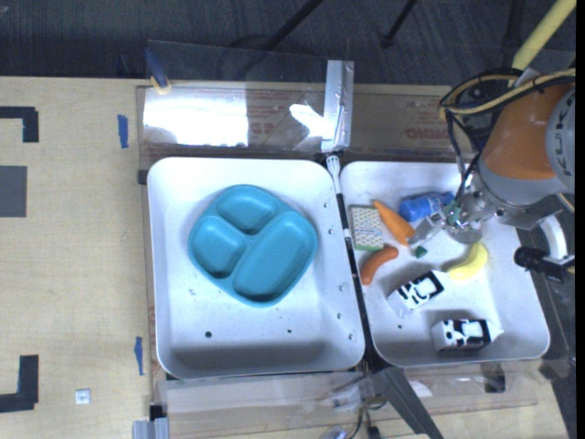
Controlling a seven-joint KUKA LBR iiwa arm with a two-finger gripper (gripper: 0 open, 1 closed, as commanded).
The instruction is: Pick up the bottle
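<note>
Worktop [73, 273] carries the right bin [512, 337]; bottle [423, 207], blue, lies just left of the jaws [454, 219], beside the carrot [395, 224]; likely light, slick, rigid plastic; best gripped across its middle; jaw opening cannot be told.

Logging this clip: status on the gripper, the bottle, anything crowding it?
Gripper low in right bin, beside blue bottle. Bottle lying down, not seen held. Carrot crowds its left; banana just below.
</note>
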